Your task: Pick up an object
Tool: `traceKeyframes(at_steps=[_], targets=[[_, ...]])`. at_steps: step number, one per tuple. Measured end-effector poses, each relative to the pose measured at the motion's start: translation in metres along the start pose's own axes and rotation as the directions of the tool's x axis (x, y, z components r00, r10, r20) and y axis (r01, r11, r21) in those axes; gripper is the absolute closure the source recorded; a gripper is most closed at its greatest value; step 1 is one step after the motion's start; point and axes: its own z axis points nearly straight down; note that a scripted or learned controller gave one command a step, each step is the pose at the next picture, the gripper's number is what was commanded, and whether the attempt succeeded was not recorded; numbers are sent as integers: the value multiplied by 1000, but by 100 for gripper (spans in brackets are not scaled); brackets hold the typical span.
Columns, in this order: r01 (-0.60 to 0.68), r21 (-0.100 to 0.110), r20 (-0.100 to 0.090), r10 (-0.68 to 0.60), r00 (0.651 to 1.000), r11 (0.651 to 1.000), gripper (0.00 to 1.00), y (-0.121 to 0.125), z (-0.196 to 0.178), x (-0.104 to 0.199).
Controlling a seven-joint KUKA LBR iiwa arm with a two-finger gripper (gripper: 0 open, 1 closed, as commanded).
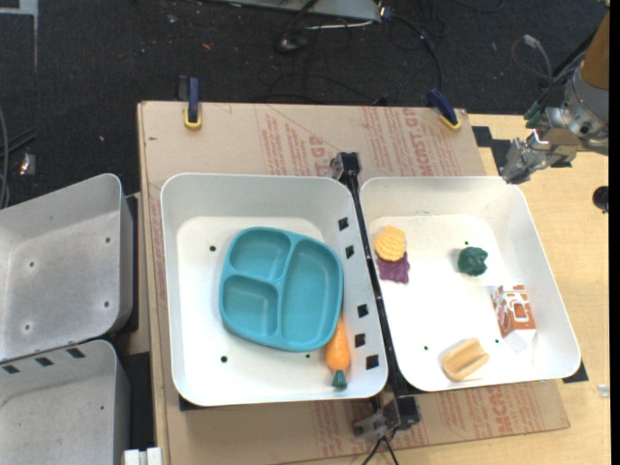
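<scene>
The left bin (184, 289) carries a teal tray (281, 289), with a carrot (337, 352) at its near right corner. The right bin (547, 289) holds a bread roll (464, 358) near its front edge, a carton (513, 310) by its right wall, writing unreadable, corn (390, 242) and a green lump (473, 261). The gripper (516, 163) hangs over that bin's far right corner; its grip cannot be judged.

A: Where does the camera sit?

B: It sits high above the bench (242, 129) and looks down at a slant.

A: How close is it?

B: Far enough to fit both white bins, the left bin (184, 260) and the right bin (542, 289), with dark floor (87, 46) along the top. The arm (591, 85) pokes in at the right.
</scene>
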Motion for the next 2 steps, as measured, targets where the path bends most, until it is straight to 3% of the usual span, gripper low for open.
traceKeyframes(at_steps=[2], targets=[[4, 8, -4, -4, 1000, 1000, 100, -38, -5, 97]])
